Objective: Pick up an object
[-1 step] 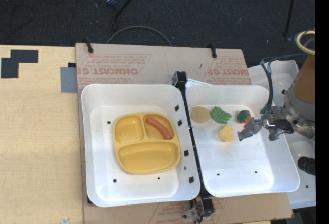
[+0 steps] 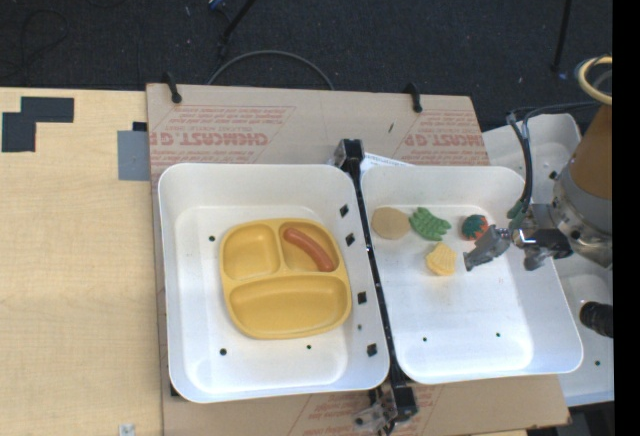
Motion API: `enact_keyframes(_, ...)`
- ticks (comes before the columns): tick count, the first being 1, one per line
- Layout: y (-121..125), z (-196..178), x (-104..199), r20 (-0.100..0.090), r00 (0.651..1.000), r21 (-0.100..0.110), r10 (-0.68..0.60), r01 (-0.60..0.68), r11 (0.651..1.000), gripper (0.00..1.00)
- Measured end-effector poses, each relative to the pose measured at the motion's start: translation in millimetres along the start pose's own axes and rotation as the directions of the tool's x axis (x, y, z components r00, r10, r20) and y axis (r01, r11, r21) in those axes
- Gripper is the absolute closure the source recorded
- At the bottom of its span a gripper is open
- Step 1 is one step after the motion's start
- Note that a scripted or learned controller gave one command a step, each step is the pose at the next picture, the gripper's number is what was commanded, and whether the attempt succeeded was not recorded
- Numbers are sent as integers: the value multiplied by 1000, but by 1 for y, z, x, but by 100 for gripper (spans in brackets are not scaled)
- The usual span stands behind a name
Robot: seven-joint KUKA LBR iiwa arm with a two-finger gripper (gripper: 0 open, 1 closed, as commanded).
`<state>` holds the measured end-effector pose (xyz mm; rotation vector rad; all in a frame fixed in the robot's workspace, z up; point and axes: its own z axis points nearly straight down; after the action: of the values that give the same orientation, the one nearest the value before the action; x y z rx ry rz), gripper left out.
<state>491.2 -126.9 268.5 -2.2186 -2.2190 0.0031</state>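
The arm is reaching in over the right-hand white bin (image 2: pixel 480 364), and its claw (image 2: pixel 487 249) is hanging low near that bin's far right corner, close to a small cluster of toy foods. Its dark fingers are sitting just beside a red and green piece, maybe a toy tomato or strawberry (image 2: pixel 473 224), and close to a yellow piece (image 2: pixel 441 261) lying a little nearer the bin's middle. Whether the claw is spread wide or pinched narrow I cannot tell from here, and nothing is plainly sitting between its fingers.

Along the same far edge, a green leafy toy (image 2: pixel 430 223) is lying next to a tan round piece (image 2: pixel 391 223), which is resting near the divider between the bins. In the left bin (image 2: pixel 190 354), a yellow divided plate (image 2: pixel 285 299) is sitting in the middle, carrying a toy sausage (image 2: pixel 310 247) in its far right compartment.

As I judge it, the pick is not yet done: every object is resting on a bin floor or the plate. The approach looks well along, with the grasp and the lift left to do.
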Motion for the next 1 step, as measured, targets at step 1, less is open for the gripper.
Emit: enact_keyframes(1, 1, 44, 0, -1, 1000, 5, 1, -1, 1000, 0)
